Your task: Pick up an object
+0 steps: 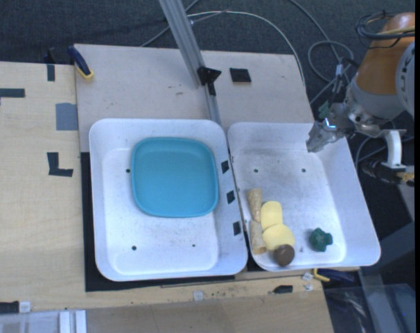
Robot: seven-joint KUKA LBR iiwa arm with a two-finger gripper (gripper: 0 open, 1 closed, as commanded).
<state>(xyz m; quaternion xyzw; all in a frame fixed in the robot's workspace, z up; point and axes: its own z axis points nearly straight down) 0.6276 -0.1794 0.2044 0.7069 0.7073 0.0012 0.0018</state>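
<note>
Hand at right bin upper edge | finger state cannot be told | objects clustered lower frame: green piece, yellow pieces | risk: a miss is judged likely, clutter against the wall.

A blue plate lies in the left bin; cables, apparently, trail behind.

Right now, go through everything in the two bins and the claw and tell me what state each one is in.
Blue plate: flat in left bin.
Yellow pieces: lying in right bin, touching.
Brown ball: resting against them.
Green toy: lying alone.
Claw: over right bin's far edge, holding nothing.
</note>
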